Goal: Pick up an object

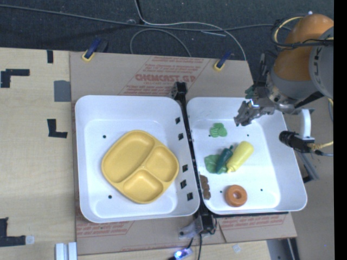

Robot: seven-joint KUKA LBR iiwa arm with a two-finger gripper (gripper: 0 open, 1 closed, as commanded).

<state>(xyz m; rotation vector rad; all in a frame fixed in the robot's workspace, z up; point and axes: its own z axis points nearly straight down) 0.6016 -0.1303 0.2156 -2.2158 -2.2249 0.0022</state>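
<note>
Since nothing sits between its fingers, the hand (245,116) looks to be at the approach step, hovering over the right bin's (282,191) upper part; whether it is wide or narrow I cannot tell. Next it must descend onto one object: the green piece (218,130) lies nearest, the yellow bottle (240,155) and orange ring (236,195) lower

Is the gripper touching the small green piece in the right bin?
Apart. The camera view shows bare white bin floor between the gripper and the small green piece.
</note>
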